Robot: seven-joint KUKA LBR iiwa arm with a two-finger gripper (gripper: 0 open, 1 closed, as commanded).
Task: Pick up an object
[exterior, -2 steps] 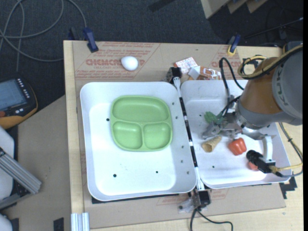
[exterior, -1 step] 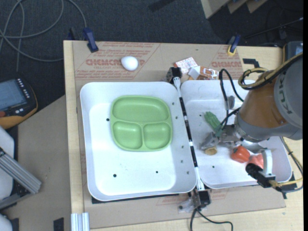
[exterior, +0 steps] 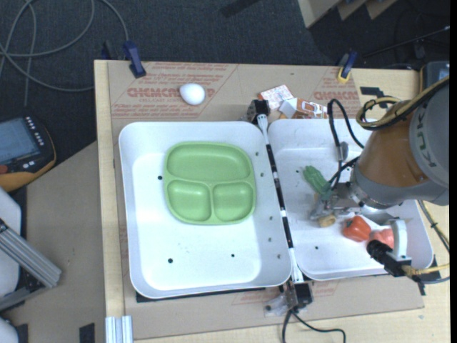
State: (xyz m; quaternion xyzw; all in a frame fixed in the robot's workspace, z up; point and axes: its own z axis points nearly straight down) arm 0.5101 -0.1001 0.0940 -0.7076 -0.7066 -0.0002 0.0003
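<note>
In the right bin (exterior: 307, 263) lie a green pod-shaped object (exterior: 314, 177), a small tan piece (exterior: 327, 221) and an orange-red object (exterior: 355, 228); a second red object (exterior: 383, 238) lies beside it. My gripper (exterior: 323, 208) reaches in from the right and hangs low over the bin's middle, just above the tan piece and below the green object's lower end. The wrist hides what is directly under it. Nothing can be seen held.
The left bin (exterior: 143, 191) holds a light green divided plate (exterior: 209, 182). A white egg (exterior: 192, 93) and small packets (exterior: 280, 96) lie on the cardboard behind the bins. Blue clamps (exterior: 133, 59) sit at the bench's back edge. Black cables (exterior: 343, 131) loop over the right bin.
</note>
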